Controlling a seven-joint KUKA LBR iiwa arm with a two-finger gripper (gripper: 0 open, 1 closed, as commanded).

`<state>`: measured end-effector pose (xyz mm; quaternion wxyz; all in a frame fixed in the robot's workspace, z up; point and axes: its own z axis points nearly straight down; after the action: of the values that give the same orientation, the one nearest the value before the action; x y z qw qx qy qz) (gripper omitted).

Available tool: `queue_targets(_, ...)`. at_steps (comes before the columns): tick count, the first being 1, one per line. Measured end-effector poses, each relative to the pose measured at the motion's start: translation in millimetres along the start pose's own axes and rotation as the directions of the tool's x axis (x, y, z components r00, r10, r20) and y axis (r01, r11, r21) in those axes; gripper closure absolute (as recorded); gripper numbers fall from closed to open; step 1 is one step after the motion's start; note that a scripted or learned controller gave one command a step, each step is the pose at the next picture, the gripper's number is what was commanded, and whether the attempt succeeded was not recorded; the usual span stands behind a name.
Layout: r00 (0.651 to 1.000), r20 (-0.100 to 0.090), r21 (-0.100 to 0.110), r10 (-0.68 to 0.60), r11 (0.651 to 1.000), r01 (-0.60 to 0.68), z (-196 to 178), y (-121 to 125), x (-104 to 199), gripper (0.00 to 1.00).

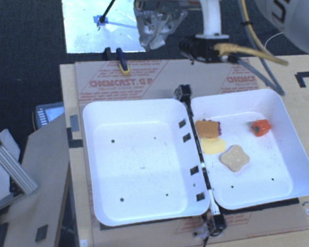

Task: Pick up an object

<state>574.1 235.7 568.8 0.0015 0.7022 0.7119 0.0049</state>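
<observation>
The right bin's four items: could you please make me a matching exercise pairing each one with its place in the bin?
Things:
1. red-orange piece
2. tan toast-shaped piece
3. flat yellow piece
4. orange block

Places:
A. nearest the bin's front edge
B. against the divider, farthest back on the left side
C. alone toward the right wall
D. between the orange block and the toast-shaped piece

Pairs: 1-C, 2-A, 3-D, 4-B
</observation>
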Motion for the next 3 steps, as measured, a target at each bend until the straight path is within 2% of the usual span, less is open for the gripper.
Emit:
queue_targets(1,1.000,0.000,0.001,-0.001,1.000,0.001,1,0,0,0.00)
queue_targets(2,1.000,-0.001,-0.002,-0.003,1.000,0.003,-11,0,1,1.00)
queue_targets(3,1.000,-0.001,-0.001,-0.004,1.000,0.004,-11,0,1,0.00)
